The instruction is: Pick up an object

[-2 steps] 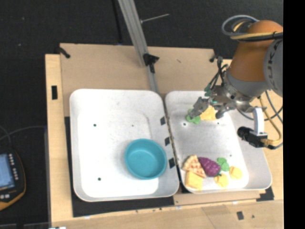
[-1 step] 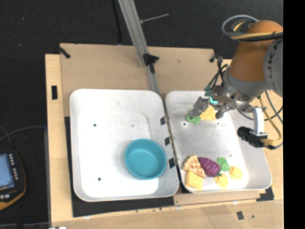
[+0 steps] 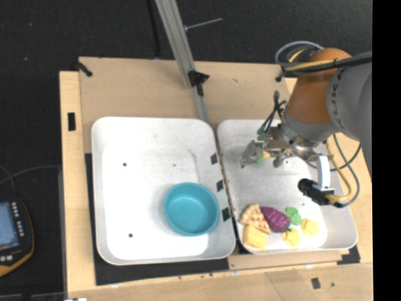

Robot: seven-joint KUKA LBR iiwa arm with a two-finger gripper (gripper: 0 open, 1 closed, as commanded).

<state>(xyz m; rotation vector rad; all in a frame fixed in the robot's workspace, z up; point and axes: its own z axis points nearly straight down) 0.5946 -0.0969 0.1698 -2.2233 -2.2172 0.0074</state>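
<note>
My gripper (image 3: 264, 156) hangs over the upper part of the right bin (image 3: 247, 187), its two fingers spread apart with nothing between them. Several toy foods lie in a cluster at that bin's front edge: a waffle-like piece (image 3: 252, 216), a purple piece (image 3: 274, 217), a yellow block (image 3: 254, 237), a small green piece (image 3: 294, 215) and yellow bits (image 3: 309, 227). They sit well below the gripper in the view. A teal bowl (image 3: 191, 208) stands in the left bin (image 3: 138, 162), near its front right corner.
A grey slanted pole (image 3: 178, 42) runs from the top down to the gap between the bins. A black fitting with cables (image 3: 316, 192) hangs off the arm over the right bin. A handheld pendant (image 3: 12, 227) lies at the far left, off the bench.
</note>
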